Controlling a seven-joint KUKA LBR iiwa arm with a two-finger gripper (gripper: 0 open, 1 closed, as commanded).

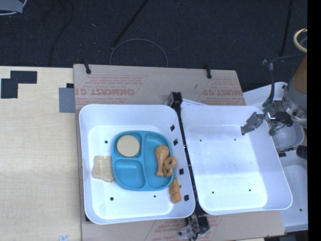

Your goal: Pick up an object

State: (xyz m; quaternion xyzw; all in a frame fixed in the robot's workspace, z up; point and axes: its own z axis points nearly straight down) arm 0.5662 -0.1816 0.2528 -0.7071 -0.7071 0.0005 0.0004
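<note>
Gripper [256, 120] hangs over right bin [235, 205], upper-right corner; fingers' state: can't tell. Objects well apart in left bin [95, 205]: blue tray [131, 177] w/ round cracker [128, 145] & pretzel [164, 160]; tan piece [103, 168] just left of tray.

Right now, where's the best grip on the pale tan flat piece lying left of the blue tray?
Probably a top-down pinch across the narrow width of the pale tan flat piece. It lies flat on the floor of the left white bin, its right edge against the blue divided tray, so close along the free axis, parallel to the tray rim. The gripper is over the right bin.
</note>
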